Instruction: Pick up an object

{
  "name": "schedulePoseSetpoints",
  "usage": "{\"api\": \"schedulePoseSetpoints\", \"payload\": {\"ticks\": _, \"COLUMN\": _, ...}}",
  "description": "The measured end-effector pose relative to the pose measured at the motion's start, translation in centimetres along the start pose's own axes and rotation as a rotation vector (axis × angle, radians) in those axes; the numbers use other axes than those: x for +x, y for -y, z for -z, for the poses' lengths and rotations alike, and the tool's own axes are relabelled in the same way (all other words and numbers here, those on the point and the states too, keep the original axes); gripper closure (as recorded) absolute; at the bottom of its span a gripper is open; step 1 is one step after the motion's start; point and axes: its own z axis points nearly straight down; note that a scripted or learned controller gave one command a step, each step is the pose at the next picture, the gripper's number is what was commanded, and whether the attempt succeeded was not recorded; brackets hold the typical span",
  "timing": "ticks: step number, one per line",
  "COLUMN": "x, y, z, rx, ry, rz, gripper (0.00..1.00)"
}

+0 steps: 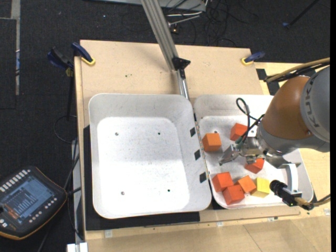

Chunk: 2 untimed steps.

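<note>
Camera view, from above at a slant: the grey arm with its orange band (291,109) reaches in from the right over the right-hand shallow white bin (220,106). Its two-finger gripper (233,154) hangs low among the blocks, metal fingers spread apart with nothing between them. An orange cube (212,142) sits just left of it, a red-orange block (239,132) just above, a red block (255,165) at its right. Near the front wall lie two red-orange cubes (228,187), an orange block (247,184) and a yellow block (262,186). The left white bin (105,106) lies beside it.
</note>
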Motion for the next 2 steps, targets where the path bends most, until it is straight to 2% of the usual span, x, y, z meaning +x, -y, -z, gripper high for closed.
{"api": "schedulePoseSetpoints", "payload": {"ticks": 1, "x": 0.0, "y": -0.1, "z": 0.8, "rx": -0.002, "ry": 0.001, "rz": 0.000, "gripper": 1.00}}
{"api": "schedulePoseSetpoints", "payload": {"ticks": 2, "x": 0.5, "y": 0.2, "z": 6.8, "rx": 0.009, "ry": -0.002, "rz": 0.003, "gripper": 1.00}}
